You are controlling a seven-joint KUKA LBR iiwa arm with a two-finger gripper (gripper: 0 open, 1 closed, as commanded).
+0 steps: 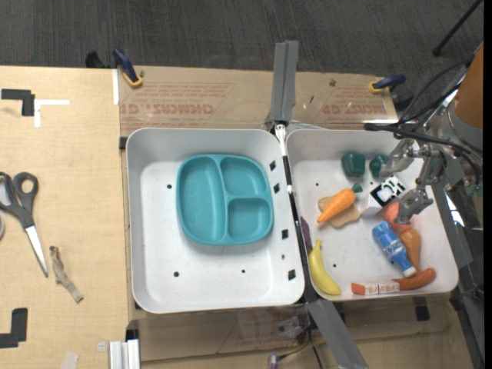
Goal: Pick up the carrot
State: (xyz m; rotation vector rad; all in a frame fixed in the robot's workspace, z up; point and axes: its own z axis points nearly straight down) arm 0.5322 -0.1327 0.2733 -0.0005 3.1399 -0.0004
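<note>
Inside the right bin (338, 141) lie the carrot (337, 205), near its middle, a banana (323, 270), a blue bottle (393, 247) and a sausage (415, 280). Left bin (146, 206) holds a teal divided plate (224, 199). Above the right bin's far side, the tool (407, 181) hangs spread, pinching nothing.

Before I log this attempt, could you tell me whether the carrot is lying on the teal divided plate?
No, the carrot lies in the right bin beside the banana, while the teal divided plate sits in the left bin.
</note>
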